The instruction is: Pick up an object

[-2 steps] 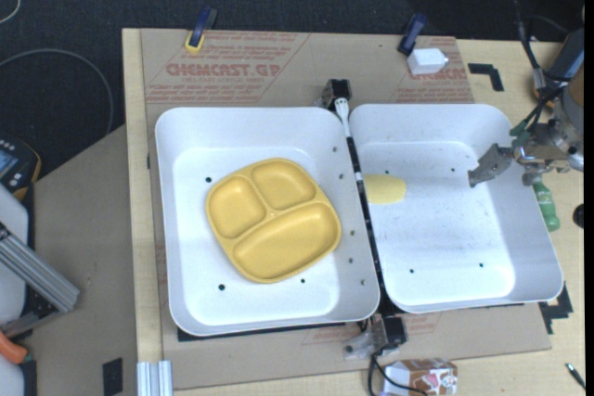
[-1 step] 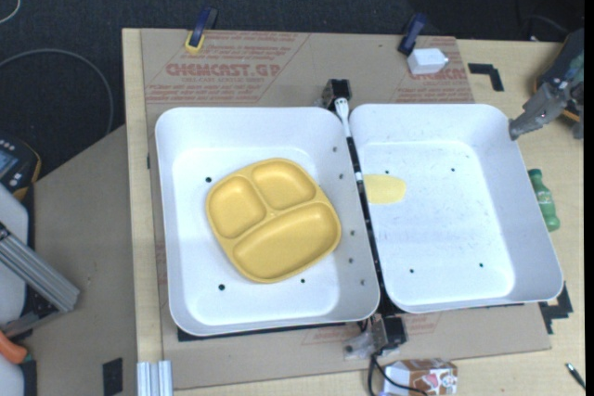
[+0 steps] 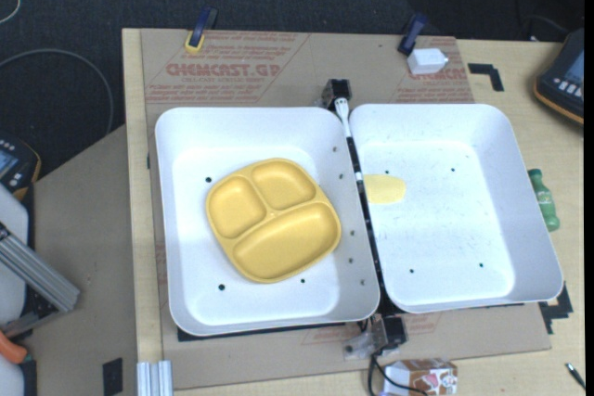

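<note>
A yellow divided plate [image 3: 272,219] is seen lying flat and right side up in the left bin [image 3: 176,199], near its middle. Three compartments are moulded into it: two small ones toward 11 and 1 o'clock and one large one toward 5 o'clock. The plate is turned slightly clockwise against the bin walls. A small pale yellow flat piece [image 3: 384,189] is laid in the right bin [image 3: 520,199], close to its 9 o'clock wall.
</note>
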Motion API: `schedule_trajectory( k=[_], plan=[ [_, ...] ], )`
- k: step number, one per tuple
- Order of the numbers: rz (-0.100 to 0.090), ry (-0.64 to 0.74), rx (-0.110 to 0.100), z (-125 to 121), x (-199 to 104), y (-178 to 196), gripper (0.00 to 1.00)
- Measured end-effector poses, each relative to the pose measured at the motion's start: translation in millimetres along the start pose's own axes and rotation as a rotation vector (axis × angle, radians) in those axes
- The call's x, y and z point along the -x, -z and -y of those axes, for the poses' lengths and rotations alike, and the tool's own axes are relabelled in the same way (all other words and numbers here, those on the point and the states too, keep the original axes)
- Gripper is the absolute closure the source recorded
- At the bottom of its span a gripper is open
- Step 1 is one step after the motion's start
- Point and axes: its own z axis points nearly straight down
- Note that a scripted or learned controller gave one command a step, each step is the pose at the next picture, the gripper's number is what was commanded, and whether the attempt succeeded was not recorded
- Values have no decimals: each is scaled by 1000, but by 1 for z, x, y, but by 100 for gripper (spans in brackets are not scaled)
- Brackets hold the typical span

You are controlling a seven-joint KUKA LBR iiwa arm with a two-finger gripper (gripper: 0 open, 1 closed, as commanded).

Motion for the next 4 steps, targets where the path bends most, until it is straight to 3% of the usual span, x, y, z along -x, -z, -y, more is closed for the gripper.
schedule_trajectory(
  k=[1, 2, 3, 4],
  plan=[
    [0, 1, -3, -1, 0, 7, 100],
    [-6, -2, -19, 2, -20, -126, 100],
    [-4, -3, -8, -37, 12, -225, 100],
    [-5, 5, -10, -19, -64, -202, 100]
  ],
)
